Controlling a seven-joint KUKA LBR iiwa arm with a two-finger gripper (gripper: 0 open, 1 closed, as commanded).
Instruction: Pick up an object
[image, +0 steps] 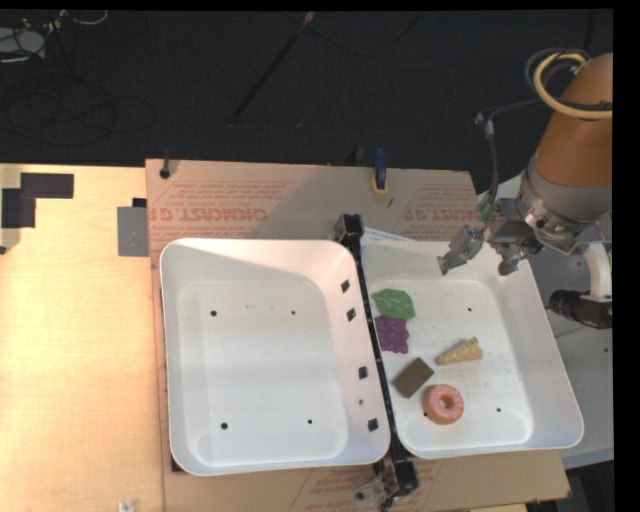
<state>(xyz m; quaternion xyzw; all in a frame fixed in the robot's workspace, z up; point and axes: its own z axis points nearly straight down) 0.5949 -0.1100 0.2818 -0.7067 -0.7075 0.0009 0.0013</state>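
One fixed camera hangs above the worktop (70, 330), looking down at a slant from a middling height. Both white bins (260, 270) sit side by side mid-frame, dark floor fills the top, and the arm (575, 140) enters upper right.

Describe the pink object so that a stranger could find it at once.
Look in the right-hand bin, the one holding small items. Near its front edge lies the pink ring, right of the brown block. It alone is round with a hole.
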